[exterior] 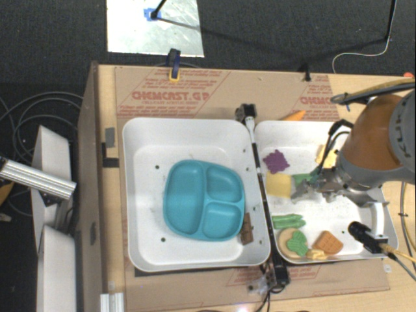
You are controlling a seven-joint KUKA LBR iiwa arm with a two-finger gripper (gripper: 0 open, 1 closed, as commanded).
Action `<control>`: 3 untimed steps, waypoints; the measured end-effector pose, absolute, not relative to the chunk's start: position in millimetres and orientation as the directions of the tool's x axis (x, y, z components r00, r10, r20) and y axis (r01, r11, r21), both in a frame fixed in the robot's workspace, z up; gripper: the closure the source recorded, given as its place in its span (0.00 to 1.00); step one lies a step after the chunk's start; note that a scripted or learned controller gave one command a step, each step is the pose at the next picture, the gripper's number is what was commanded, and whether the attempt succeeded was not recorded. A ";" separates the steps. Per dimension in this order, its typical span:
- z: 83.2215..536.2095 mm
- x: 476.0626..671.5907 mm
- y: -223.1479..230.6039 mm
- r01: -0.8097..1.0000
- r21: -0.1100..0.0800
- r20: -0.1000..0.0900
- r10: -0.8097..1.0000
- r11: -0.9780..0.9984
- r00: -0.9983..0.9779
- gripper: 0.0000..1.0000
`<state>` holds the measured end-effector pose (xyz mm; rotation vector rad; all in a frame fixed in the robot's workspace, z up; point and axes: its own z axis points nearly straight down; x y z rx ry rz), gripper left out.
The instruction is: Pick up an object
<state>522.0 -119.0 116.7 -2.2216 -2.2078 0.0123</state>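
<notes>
Where the right bin (383,229) lies, arm (377,142) low over yellow block (279,185).

My arm (383,142): grey, orange band. 2 bins (149,142): white. Left bin: teal divided plate (205,200), brown piece (247,229). Right bin: purple piece (276,161), yellow block (279,185), green pod (288,221), tan plate (283,246) with green item (298,243), orange cracker (328,242). Bench (195,93): tan cardboard, red lettering.

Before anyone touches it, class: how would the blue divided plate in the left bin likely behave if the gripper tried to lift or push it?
The blue divided plate looks like moulded plastic, so probably stiff and light. It lies flat on the left bin floor, so it should slide, not roll or tip. Its low rounded rim may give the gripper little to pinch.
</notes>
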 end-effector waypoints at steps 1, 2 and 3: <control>87.7 598.2 -200.1 1.000 0.013 -0.004 1.000 -0.001 0.002 0.00; 86.6 673.3 -173.1 1.000 0.011 -0.002 1.000 0.009 -0.009 0.00; 159.9 586.2 -208.7 1.000 -0.001 0.000 1.000 -0.003 0.003 0.00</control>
